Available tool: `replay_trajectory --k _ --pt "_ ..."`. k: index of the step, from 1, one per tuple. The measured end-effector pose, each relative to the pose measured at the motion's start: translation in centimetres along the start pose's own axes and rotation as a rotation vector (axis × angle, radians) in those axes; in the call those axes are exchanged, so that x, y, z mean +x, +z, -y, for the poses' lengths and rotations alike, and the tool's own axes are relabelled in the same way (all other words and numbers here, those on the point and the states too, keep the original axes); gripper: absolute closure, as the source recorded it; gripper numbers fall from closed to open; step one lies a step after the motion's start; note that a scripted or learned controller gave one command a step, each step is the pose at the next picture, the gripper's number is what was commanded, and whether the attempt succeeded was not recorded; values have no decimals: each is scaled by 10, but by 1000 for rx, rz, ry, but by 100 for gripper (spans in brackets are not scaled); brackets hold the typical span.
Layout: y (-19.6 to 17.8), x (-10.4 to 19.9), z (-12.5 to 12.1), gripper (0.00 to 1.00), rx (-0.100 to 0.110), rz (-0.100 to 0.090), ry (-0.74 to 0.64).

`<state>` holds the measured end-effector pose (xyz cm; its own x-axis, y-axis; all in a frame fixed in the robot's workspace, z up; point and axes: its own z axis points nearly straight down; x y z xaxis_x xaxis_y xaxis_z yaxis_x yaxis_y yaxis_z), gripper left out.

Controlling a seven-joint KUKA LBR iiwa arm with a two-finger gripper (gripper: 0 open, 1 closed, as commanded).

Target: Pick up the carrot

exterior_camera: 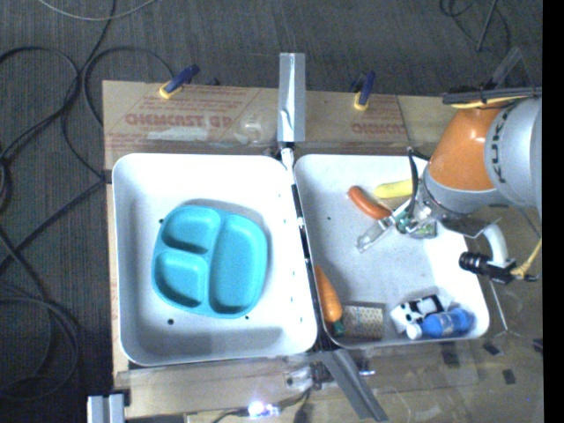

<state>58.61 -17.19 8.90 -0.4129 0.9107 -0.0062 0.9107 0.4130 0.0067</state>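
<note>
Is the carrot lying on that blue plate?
No, the carrot lies in the right bin against its left wall, while the blue divided plate sits in the left bin.

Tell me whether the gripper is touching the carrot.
Apart. The camera view shows the gripper mid-bin, with bare white floor between it and the carrot lying along the right bin's left wall.
</note>
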Motion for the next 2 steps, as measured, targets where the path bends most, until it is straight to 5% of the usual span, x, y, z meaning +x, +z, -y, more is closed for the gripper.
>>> replay_trajectory --k 1,2 --pt "0 27 -38 0 0 1 184" --pt "-94 75 -30 0 11 -1 598"
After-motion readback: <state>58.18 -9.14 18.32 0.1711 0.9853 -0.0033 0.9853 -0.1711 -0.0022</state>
